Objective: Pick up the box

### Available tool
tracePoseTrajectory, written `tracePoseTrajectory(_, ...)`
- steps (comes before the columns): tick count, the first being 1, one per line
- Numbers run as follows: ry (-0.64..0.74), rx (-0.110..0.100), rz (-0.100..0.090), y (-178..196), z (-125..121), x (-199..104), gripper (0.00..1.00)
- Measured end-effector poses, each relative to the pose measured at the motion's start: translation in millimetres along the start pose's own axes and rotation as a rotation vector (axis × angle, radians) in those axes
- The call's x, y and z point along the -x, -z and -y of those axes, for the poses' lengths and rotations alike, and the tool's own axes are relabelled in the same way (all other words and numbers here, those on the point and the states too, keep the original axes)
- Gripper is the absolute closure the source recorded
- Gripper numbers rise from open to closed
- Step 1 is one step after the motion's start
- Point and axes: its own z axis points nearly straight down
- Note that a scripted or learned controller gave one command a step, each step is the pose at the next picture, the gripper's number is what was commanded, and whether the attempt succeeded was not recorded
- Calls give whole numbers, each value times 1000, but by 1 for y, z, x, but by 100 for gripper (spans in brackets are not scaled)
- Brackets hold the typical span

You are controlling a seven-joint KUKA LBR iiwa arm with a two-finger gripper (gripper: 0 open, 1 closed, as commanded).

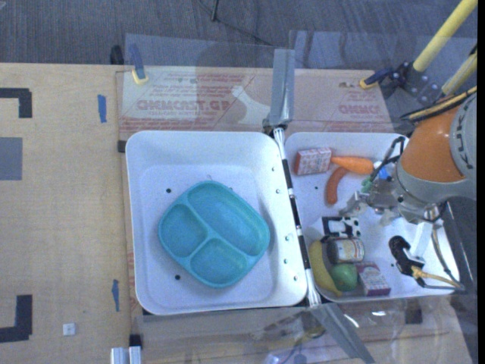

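Box [313, 160]: pinkish-red, lying flat at far-left corner of right bin [424, 139], long axis roughly left to right, near parallel to far wall. Orange carrot [351, 162] just beside it, rightward; second orange piece [332, 186] just below. Tool [369, 201] at end of grey arm [433, 158], low over bin middle, nothing seen between prongs; open or closed, cannot tell. Box up and left from tool, near. Judged: approach past carrot required. Left bin [144, 154] with teal tray [214, 233], well apart.
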Motion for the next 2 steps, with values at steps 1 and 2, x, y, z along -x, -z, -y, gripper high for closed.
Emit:
tracePoseTrajectory(1,-260,-14,4,-3,-94,25,0)
tracePoseTrajectory(2,-309,-36,21,-4,-106,-22,0)
